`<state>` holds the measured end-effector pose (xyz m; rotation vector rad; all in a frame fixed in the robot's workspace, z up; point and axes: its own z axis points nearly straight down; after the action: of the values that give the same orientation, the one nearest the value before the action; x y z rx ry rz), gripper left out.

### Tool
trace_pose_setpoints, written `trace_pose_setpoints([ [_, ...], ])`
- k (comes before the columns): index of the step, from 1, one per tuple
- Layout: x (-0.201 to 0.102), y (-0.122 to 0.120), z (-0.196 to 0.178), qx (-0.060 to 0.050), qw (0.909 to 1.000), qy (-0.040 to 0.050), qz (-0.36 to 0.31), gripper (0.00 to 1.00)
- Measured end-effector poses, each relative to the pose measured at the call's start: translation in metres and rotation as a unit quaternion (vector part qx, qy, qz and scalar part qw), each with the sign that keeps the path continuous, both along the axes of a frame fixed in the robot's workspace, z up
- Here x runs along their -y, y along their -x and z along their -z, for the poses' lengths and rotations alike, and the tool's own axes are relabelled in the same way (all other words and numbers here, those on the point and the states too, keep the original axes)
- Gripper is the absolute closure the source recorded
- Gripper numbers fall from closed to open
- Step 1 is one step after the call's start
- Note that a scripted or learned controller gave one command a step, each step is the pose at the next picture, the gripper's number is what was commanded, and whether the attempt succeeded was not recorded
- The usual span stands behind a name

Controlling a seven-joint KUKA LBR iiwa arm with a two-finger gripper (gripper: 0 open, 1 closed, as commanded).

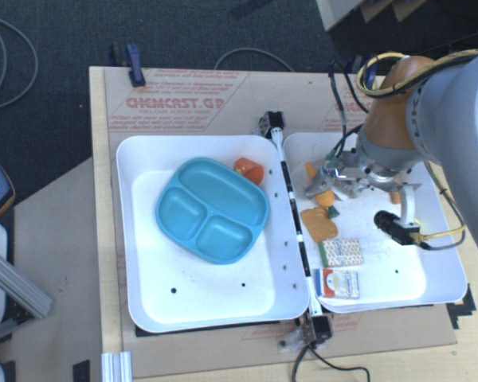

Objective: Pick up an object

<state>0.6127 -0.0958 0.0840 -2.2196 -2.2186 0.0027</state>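
Observation:
My gripper reaches down into the upper left of the right bin, among small orange pieces. A tan flat piece lies just below it. Further down lie a patterned packet and a red and white packet. A blue divided plate rests in the left bin, with an orange object at its upper right edge. The wrist hides the fingertips.
A black and yellow cable runs across the right bin from the arm. Black clamps hold the bins at the seam. The grey arm covers the right bin's upper right.

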Motion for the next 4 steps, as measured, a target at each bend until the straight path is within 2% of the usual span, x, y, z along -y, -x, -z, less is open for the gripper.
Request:
trace_pose_setpoints([
  [1,-0.002,-0.044,0.0,-0.001,1.0,0.0006,0.0,0.0],
  [2,-0.002,-0.048,-0.018,0.006,1.0,0.0022,-0.002,1.0],
  [3,-0.072,0.029,-0.104,-0.001,1.0,-0.001,-0.002,1.0],
  [4,-0.013,0.097,-0.1,-0.001,1.0,-0.0001,0.001,1.0],
])
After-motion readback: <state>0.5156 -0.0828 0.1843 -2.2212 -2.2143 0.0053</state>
